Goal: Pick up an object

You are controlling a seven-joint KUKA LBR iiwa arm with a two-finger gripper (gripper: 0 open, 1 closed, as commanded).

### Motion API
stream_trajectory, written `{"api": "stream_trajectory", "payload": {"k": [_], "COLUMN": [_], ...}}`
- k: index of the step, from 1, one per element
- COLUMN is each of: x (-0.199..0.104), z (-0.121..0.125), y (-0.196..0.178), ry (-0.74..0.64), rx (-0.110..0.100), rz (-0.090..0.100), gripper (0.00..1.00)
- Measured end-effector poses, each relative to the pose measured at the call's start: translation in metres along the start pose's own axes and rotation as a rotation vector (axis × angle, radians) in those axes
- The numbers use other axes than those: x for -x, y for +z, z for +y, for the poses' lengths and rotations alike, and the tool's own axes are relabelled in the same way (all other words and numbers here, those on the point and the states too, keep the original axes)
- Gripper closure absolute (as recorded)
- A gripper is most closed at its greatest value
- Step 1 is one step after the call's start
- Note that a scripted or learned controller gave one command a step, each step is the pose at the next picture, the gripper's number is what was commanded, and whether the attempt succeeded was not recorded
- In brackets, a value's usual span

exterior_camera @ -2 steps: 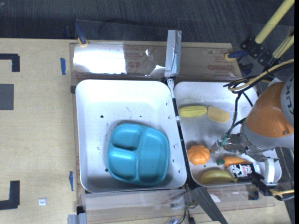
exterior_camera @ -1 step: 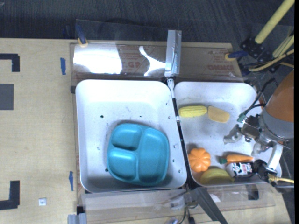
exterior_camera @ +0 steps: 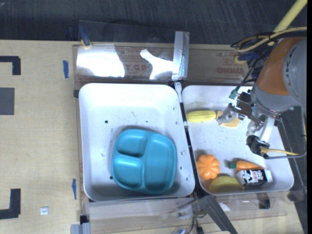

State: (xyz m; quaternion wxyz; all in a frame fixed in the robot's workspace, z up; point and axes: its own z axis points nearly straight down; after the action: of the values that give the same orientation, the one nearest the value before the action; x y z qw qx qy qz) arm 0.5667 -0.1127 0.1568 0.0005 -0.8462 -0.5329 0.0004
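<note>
- The arm (exterior_camera: 280,72) enters from the right and hangs over the far right corner of the right bin (exterior_camera: 217,140), its grey body and orange band covering that corner.
- The wrist bends down and toward the left, so the gripper (exterior_camera: 228,115) sits low over the far half of the right bin, near its middle.
- How wide the gripper stands cannot be told from this slant, and nothing can be made out as held in it.
- A pale tan piece (exterior_camera: 232,123) lies right beside the gripper's tip; whether the two touch cannot be told.
- A yellow corn cob (exterior_camera: 201,116) lies on its side near the far left corner of the right bin, just left of the gripper.
- An orange pumpkin (exterior_camera: 208,165) sits against the left wall of the right bin, toward the near edge.
- A yellow-green fruit (exterior_camera: 225,183) lies along the near edge, just beside the pumpkin.
- A carrot (exterior_camera: 246,165) and a small black-and-white carton (exterior_camera: 253,177) lie close together by the near right corner.
- The left bin (exterior_camera: 97,106) carries a blue divided plate (exterior_camera: 145,161) toward its near edge.
</note>
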Motion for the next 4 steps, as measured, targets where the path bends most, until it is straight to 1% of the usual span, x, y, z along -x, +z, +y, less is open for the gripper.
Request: {"api": "stream_trajectory", "payload": {"k": [1,2,3,4], "x": [-0.019,-0.029,0.000,-0.001], "z": [0.020,0.097,0.053,0.054], "y": [0.053,-0.008,0.070,0.060], "ry": [0.235,-0.031,-0.016,-0.019], "rx": [-0.001,0.005,0.004,0.005], "rz": [-0.002,0.000,0.001,0.000], "gripper": [0.00,0.00,0.00,1.00]}}
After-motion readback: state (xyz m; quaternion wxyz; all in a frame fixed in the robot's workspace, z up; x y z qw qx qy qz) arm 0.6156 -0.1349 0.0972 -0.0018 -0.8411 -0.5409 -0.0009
